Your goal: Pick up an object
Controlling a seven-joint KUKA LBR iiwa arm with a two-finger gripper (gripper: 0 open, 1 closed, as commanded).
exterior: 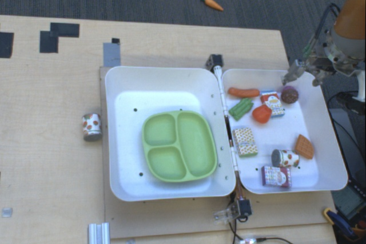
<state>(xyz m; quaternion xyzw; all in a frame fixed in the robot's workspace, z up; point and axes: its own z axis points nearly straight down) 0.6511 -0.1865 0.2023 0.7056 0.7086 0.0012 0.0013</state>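
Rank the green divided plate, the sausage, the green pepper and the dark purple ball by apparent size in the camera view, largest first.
1. green divided plate, by far the largest.
2. sausage and green pepper: too alike in apparent length to rank.
3. dark purple ball, the smallest.

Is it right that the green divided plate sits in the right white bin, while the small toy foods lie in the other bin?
Not quite. The camera view shows the green divided plate in the left white bin, not the right one. The small toy foods, such as the orange sausage and the red tomato, lie in the right white bin.
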